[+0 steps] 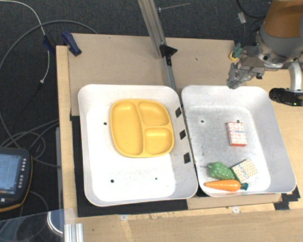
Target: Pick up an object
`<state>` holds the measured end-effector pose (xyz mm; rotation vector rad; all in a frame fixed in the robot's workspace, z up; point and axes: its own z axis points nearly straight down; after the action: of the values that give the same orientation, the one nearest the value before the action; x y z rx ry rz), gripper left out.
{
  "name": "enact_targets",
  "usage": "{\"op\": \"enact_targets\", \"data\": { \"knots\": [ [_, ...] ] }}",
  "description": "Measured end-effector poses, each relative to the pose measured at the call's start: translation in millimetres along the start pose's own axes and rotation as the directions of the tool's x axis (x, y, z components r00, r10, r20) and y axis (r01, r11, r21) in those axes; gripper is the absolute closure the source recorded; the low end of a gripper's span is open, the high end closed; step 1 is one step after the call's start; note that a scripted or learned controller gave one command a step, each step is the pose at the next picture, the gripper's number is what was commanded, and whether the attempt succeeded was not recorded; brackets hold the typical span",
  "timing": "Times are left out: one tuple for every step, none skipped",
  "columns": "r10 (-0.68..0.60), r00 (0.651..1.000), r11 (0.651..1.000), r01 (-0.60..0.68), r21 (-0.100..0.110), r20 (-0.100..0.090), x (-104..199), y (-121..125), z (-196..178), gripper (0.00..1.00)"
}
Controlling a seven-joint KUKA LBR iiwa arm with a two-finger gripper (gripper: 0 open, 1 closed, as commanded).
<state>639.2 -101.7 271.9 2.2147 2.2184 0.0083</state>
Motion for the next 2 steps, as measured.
{"op": "enact_targets", "data": {
  "knots": [
    [-0.005,1.0,1.0,0.005,0.005,-0.003,52.5,5.1,-2.2,1.0],
    [-0.005,1.0,1.0,0.005,0.009,-0.004,104.5,0.5,-3.9,1.0]
  ]
}}
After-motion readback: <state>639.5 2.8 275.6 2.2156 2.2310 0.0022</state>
